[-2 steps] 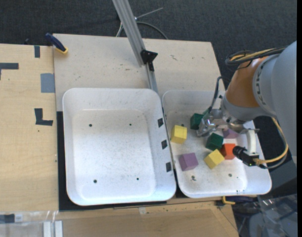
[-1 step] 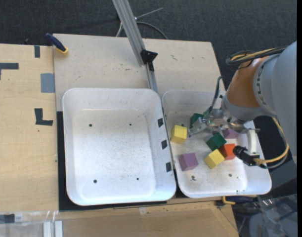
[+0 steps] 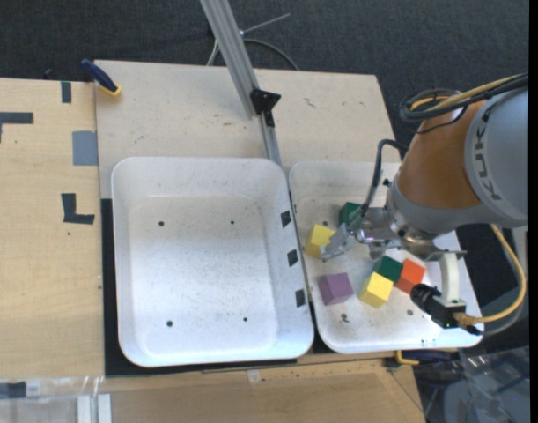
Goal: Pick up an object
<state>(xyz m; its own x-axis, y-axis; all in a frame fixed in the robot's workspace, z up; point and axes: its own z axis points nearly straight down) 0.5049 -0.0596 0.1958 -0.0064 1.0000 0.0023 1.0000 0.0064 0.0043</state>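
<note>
The arm point(image 3: 453, 170) reaches in from the right and hangs over the right bin point(image 3: 335, 179), its orange band and grey wrist covering much of that bin's far side. The gripper point(image 3: 339, 241) sits low over the bin floor, just beside a yellow block point(image 3: 320, 237) — a metal finger point(image 3: 335, 243) appears to touch that block's right edge, but whether the tool is open or closed, or has hold of anything, cannot be told from this angle.

A dark green block point(image 3: 350, 212) lies just behind the gripper, partly hidden by the wrist. Nearer the front of the bin lie a purple block point(image 3: 335, 287), a second yellow block point(image 3: 377, 289), a green block point(image 3: 391, 268) and an orange block point(image 3: 411, 273) — these last three bunched together, touching or nearly so.

The left bin point(image 3: 198, 263) lies alongside the right one, their rims meeting at the middle. A slanted metal bar point(image 3: 238, 51) crosses the bench above the bins.
</note>
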